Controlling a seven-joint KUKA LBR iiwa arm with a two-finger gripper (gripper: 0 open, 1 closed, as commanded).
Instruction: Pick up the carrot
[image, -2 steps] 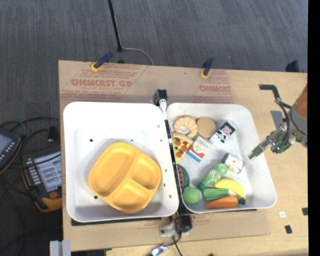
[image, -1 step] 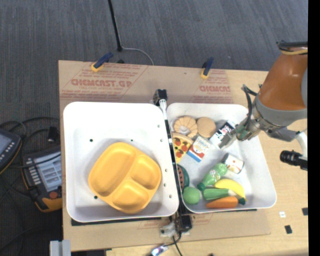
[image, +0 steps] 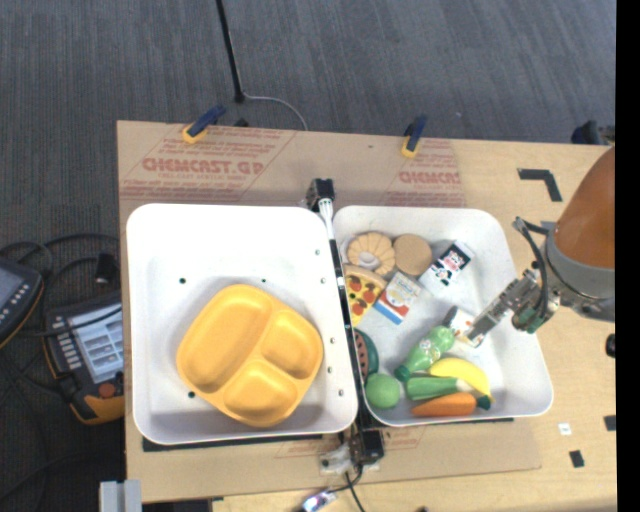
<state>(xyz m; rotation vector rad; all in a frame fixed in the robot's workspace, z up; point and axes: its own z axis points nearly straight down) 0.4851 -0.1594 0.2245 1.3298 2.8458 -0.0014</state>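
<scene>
So the carrot (image: 443, 405) is lying flat in the right bin (image: 497, 236), right down by the bin's near edge, toward its near-right corner. A banana (image: 461, 375) sits just above it, touching or nearly so, and a dark green cucumber-looking veggie (image: 437, 387) is squeezed between the two. There's a round green ball-ish fruit (image: 382, 390) to the left of the carrot, near the bin's near-left corner, and a lighter green leafy thing (image: 430, 350) just up from that.

The end effector (image: 474, 331) comes in from the right side of the counter (image: 200, 160), hanging over the middle-right part of the right bin, just above the banana and well short of the carrot. I honestly can't tell how its tips are set, too small and blurry. Nothing is visibly gripped.

Far side of the same bin has a pile of stuff: a tan shell-shaped cookie thing (image: 367, 250), a round brown disc (image: 411, 253), a pizza slice (image: 362, 293), a small white card (image: 402, 296) and a little black-and-white carton (image: 449, 265).

The left bin (image: 160, 240) holds a yellow divided plate (image: 251, 352), sitting a bit toward its near-right area.
</scene>
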